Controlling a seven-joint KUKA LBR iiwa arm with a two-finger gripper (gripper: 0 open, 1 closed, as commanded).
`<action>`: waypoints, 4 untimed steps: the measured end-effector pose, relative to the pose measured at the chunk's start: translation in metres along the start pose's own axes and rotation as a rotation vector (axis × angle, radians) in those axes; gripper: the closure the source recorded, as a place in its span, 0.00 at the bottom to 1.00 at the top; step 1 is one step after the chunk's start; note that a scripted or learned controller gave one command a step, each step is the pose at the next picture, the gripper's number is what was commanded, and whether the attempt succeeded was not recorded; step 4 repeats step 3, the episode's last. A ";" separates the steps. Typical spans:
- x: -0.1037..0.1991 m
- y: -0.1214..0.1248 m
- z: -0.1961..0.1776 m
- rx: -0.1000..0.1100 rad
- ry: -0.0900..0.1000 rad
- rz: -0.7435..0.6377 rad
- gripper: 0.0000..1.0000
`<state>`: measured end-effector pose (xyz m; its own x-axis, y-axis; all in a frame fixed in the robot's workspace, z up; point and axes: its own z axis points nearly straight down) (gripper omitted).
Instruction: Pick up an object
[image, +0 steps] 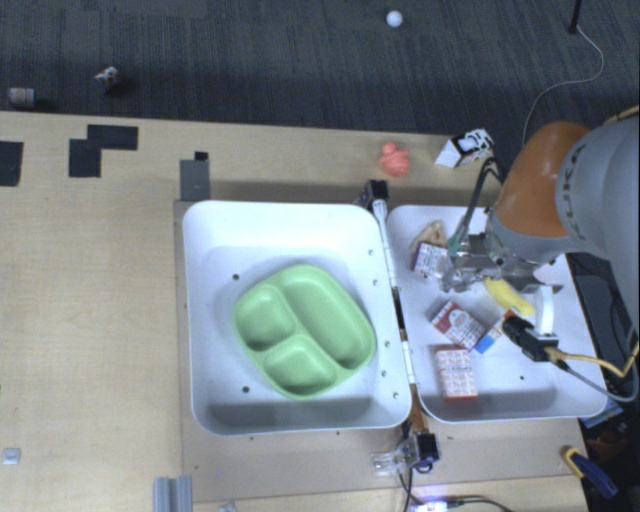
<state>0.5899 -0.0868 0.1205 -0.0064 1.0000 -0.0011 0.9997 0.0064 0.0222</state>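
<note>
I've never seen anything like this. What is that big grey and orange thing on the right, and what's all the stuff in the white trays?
You are looking down from one camera fixed above a wooden bench. The grey and orange shape is a robot arm reaching in from the right. Its pincer hangs over the right bin, among small items: little printed boxes, a yellow piece and a few others. I cannot tell whether it holds anything. The left bin holds a green divided plate. A small pink object lies on the bench behind the bins.
</note>
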 end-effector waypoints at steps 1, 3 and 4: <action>0.000 0.000 0.000 0.000 0.000 0.000 0.00; -0.005 -0.064 0.021 0.007 -0.001 0.003 1.00; -0.005 -0.064 0.021 0.007 -0.001 0.003 1.00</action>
